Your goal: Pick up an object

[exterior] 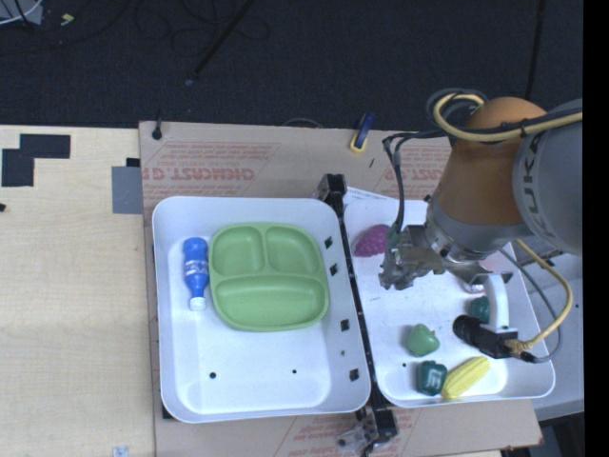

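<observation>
Gripper (398, 272), opening unreadable, hangs in the right bin (433, 303) just beside the purple object (371, 241), which lies toward the bin's far-left corner.

Both bins are seen as white: left bin (181, 369), right bin (395, 388). At frame left, a plate (268, 277) is shown in light green, and a bottle (195, 269) in blue w/ white cap. At lower right, a pink-purple lump (371, 241), green piece (421, 339), teal block (430, 377) & yellow piece (466, 376) are seen. The arm (485, 174) is coloured grey w/ orange band. The table (67, 303) is pale wood; the cardboard (238, 160) is brown w/ red print.
</observation>
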You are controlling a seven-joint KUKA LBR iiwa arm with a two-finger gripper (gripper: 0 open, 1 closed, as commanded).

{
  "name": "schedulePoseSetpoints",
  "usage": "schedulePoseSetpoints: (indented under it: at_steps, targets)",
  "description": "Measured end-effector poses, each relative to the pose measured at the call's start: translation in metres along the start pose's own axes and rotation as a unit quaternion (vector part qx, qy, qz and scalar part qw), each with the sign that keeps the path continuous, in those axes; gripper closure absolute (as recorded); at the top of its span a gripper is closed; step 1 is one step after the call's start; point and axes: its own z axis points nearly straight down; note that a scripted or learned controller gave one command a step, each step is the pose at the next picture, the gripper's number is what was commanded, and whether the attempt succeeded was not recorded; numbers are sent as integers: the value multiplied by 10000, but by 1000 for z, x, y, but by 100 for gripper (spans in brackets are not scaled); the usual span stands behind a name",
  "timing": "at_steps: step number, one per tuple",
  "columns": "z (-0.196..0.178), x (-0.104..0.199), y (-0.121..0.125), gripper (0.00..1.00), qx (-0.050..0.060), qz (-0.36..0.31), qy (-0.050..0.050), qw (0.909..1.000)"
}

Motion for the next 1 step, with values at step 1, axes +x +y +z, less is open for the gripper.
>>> schedulePoseSetpoints:
  at_steps: [1]
  targets:
    - [-12, 56, 4, 100, -12, -3, -7, 10000]
